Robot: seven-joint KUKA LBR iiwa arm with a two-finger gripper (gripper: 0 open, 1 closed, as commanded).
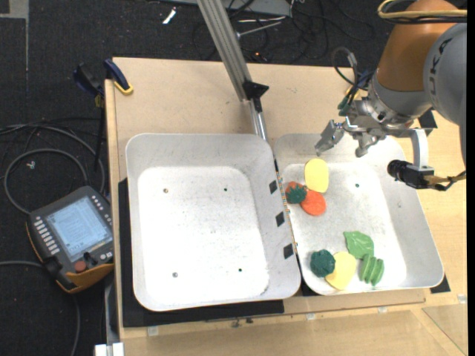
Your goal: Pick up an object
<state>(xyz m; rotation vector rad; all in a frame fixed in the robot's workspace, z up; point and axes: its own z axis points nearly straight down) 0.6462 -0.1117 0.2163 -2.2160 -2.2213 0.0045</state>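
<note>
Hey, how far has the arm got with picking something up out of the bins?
Nothing looks picked yet. The gripper hangs with its jaws spread and nothing between them, over the far rim of the right bin. All items lie in that bin: a yellow piece, an orange piece and a green cluster nearer the front. Left to do: descend, close on one item and lift.

A handheld control pendant (69, 236) with a lit screen lies on the dark floor left of the bench, black cables (30, 158) looping near it. A slanted metal pole (226, 39) crosses the bench's far edge. A blue-and-yellow clamp (115, 76) sits at the wooden bench's (185, 99) far left corner.
</note>
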